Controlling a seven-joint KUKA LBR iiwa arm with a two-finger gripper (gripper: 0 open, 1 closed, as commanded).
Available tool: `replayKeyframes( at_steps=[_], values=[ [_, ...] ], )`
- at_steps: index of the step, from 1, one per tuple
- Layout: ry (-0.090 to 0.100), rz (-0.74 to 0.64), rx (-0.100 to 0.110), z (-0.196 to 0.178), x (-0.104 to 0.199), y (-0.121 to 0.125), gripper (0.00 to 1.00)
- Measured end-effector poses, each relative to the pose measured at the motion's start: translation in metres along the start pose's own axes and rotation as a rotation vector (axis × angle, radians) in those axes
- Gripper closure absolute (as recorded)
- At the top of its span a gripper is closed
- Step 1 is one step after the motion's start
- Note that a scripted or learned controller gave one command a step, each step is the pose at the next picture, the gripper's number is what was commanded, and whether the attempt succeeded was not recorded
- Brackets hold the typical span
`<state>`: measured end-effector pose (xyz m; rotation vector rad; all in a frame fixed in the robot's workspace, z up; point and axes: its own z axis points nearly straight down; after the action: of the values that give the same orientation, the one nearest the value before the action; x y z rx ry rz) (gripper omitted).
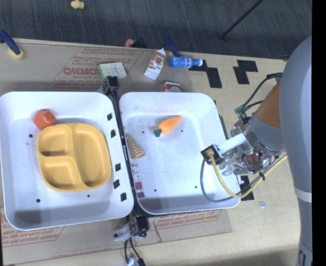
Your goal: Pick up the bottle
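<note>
The worktop (251,226) carries two white bins side by side, and the arm (296,121) comes in from the right, its grey bulk hanging over the worktop's right edge. The left bin (13,165) is mostly filled by a yellow tray (74,155), with a red ball (44,118) tucked between the tray and the far left corner, so little open floor is left there. The right bin (168,198) is far roomier: a carrot (168,124) lies near its far wall, a ridged cone (134,147) sits against its left wall, and the middle and near side are bare white floor. The jaws (221,159) hang over the right bin's right rim, tangled about with yellow cable; whether they are spread or pressed together I cannot tell. The bottle (184,62) lies on its side outside both bins, on the worktop past the right bin's far edge, close to the worktop's back edge, well apart from the jaws. A carton (155,64) lies just left of it, and a green sponge (112,69) further left
</note>
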<state>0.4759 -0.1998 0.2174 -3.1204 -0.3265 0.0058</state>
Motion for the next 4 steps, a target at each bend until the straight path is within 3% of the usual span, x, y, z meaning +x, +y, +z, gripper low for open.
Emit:
replayKeyframes(
  at_steps=[1, 3, 4],
  values=[
    [0.000, 0.000, 0.001, -0.034, -0.002, 0.011, 1.00],
    [-0.002, 0.000, 0.003, -0.023, -0.002, 0.010, 1.00],
    [-0.002, -0.067, 0.005, -0.025, -0.002, 0.010, 1.00]
  ],
)
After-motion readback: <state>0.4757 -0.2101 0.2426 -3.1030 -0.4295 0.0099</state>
